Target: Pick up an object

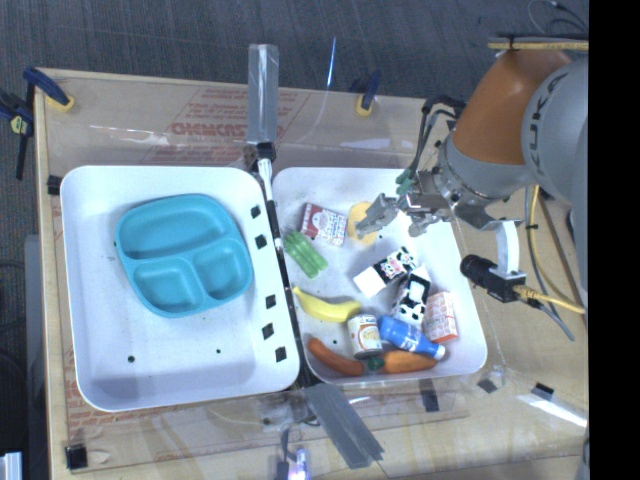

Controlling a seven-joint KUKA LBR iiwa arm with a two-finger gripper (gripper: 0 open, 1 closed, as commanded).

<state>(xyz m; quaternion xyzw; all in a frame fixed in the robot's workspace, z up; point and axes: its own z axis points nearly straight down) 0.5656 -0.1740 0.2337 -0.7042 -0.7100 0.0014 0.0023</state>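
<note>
Left bin [90, 358]: holds a blue divided tray [183, 252]. Right bin [470, 343]: crowded with a banana [325, 307], carrot [408, 362], sausage [333, 358], green piece [304, 254], small red-and-white carton [324, 224], can [365, 335], blue bottle [410, 337] and cow-patterned cartons [405, 278]. Gripper [398, 214] above the right bin's far side, fingers spread, nothing between them, beside a yellow item [360, 216].
</note>
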